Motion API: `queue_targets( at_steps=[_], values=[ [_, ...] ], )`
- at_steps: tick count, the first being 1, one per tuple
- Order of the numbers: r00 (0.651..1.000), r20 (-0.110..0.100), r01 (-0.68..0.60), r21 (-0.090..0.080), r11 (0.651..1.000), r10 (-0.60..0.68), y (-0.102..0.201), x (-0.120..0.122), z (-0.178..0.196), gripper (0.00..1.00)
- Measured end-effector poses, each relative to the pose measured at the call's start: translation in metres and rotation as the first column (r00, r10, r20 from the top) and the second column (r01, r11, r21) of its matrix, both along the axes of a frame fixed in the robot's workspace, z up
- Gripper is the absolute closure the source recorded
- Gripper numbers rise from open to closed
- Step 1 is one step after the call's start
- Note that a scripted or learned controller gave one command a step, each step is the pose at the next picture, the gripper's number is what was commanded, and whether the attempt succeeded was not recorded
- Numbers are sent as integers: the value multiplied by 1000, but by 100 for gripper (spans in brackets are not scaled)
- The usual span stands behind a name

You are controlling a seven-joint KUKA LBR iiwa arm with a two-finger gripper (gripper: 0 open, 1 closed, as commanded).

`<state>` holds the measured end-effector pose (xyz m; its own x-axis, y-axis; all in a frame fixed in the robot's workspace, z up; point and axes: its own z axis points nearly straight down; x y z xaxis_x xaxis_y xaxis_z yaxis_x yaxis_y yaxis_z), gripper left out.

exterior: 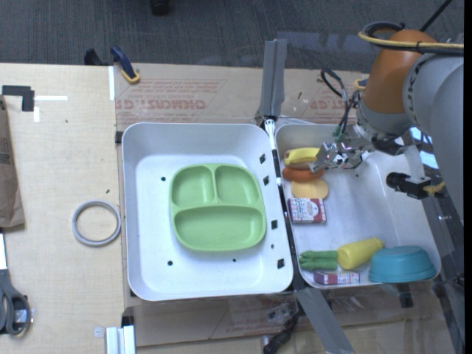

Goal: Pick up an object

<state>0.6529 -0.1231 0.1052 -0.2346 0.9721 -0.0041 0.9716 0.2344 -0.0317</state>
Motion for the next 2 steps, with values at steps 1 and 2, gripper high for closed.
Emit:
queue_targets(
  at_steps=[1, 2],
  values=[
    [996, 6, 84, -4, 996, -84, 4, 1, 0, 0],
    [998, 5, 56, -6, 998, -56, 4, 1, 0, 0]
  ],
)
